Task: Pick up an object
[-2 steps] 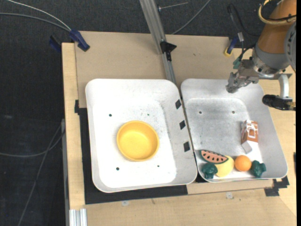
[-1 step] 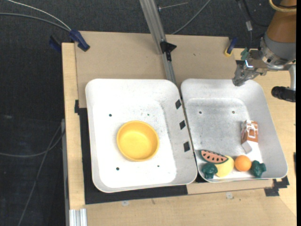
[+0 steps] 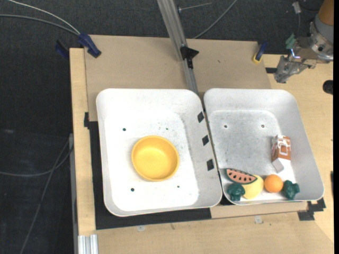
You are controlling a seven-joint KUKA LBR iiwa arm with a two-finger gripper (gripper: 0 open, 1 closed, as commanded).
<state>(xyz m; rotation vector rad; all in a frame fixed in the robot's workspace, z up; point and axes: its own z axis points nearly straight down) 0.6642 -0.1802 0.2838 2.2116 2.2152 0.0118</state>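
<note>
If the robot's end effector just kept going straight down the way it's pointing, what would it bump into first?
Probably the bare wooden bench, just beyond the right bin's far corner. The end effector hangs there pointing downward, though depth is hard to judge from this slanted view.

A yellow bowl (image 3: 154, 157) sits in the left bin (image 3: 114, 194). Toy foods — watermelon slice (image 3: 242, 175), orange (image 3: 273, 184) — crowd the right bin's (image 3: 249, 102) near edge.

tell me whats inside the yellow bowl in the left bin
The yellow bowl sits upright in the left bin, and its visible inside is plain yellow with nothing in it. What lies beneath the bowl is covered.
</note>
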